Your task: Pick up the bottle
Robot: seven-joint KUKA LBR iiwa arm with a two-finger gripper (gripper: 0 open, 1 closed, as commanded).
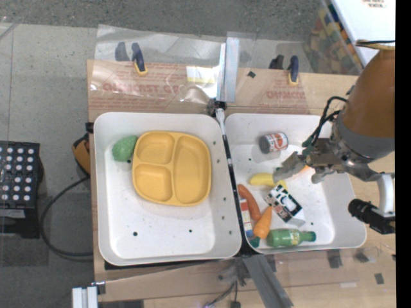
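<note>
The green bottle (290,237) lies on its side at the front edge of the right bin (340,226), its cap pointing right. My gripper (297,174) hangs over the middle of that bin, well behind the bottle and apart from it. Its fingers (286,167) are spread open with nothing held between them. A small orange patch shows just beside the right finger; I cannot tell what it is.
Around the bottle lie an orange carrot (263,222), a red-orange stick (249,201) and a black-and-white box (284,202). A yellow banana (262,179) and a can (273,142) lie further back. The left bin holds a yellow divided plate (172,167) and a green lump (124,147).
</note>
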